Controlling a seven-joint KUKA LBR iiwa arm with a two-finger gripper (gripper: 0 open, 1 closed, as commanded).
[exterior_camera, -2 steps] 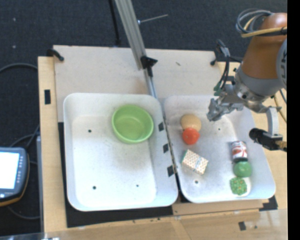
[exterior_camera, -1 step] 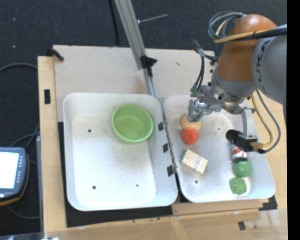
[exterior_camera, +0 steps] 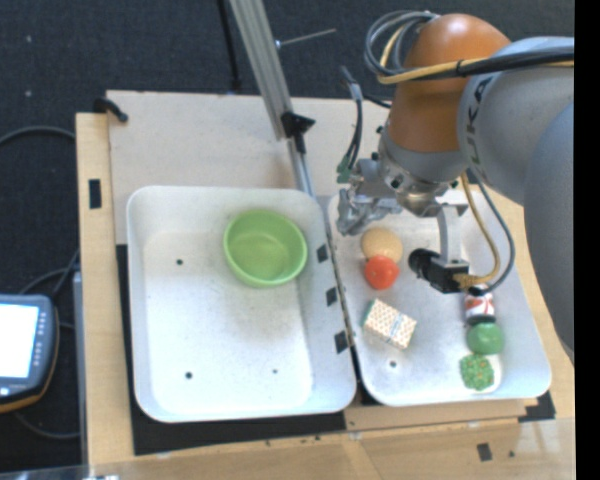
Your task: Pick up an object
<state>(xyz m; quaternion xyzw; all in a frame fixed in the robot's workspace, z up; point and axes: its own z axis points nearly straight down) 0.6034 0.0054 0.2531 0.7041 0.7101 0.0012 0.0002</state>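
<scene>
Left bin (exterior_camera: 180, 353): holds one item, a green bowl (exterior_camera: 265, 249), upright, mouth up, in the upper middle. The bowl looks empty. It is well apart from the arm, so I judge it is not this attempt's target.

Right bin (exterior_camera: 430, 373): holds all the small items.
- Gripper (exterior_camera: 363, 213) hangs over the bin's upper left corner, close to the wall between the bins. The wrist hides it from above, so I cannot tell whether it is wide or narrow. Nothing is seen held in it.
- Tan egg-shaped object (exterior_camera: 381, 243) sits just below the gripper and is the nearest item. Judged the likely pick, given where the arm is.
- Red ball (exterior_camera: 381, 272) touches the tan object's lower side. A grasp here risks nudging one into the other, and both are round and may roll.
- Small dotted box (exterior_camera: 390, 324) lies tilted, lower down and apart from the pair.
- A column runs along the right wall: a small red, white and black item (exterior_camera: 478, 306), a green ball (exterior_camera: 485, 338) just beneath it, then a green textured lump (exterior_camera: 477, 372) at the bottom. They are close together; I cannot tell whether they touch.

Task status: no object lifted yet.
</scene>
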